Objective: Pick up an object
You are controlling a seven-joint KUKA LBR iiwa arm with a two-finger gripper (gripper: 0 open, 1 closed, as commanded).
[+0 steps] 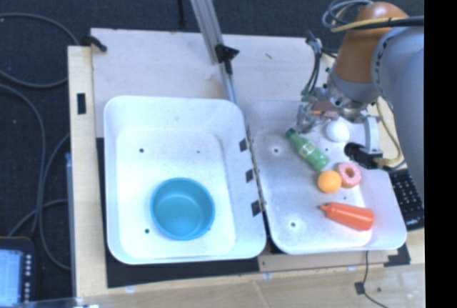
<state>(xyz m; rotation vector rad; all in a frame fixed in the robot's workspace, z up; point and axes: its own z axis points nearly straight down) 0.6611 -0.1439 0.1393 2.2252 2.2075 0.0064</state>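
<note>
**Gripper low at the back of a crowded right bin**

Camera view. We see the gripper (pixel 312 116) down at the far end of the right bin (pixel 285 228), just beyond the cap end of the green bottle (pixel 308 149) and beside the white ball (pixel 337 131). Whether anything sits in the gripper, or how wide it stands, we cannot tell; the wrist and its cables mask it.

We judge the main risk to be crowding. Bottle and ball lie close together under the wrist, so a closing grasp could catch the bottle's narrow cap and let it swivel out, or nudge the ball, which would roll off toward the bin wall. A round ball is also likely to squirt from two flat fingers if taken off-centre. The arm's own bulk hides this corner, so a miss would be hard to spot here.

Containers next. The right bin holds five things: the bottle, the ball, an orange ball (pixel 329 181) touching a pink donut (pixel 349 174), and a carrot (pixel 348 215) lying alone near the front. The left bin (pixel 128 121) holds a blue bowl (pixel 183 209), upright, with nothing visible inside it. Both bins rest side by side on the table (pixel 157 56).
</note>
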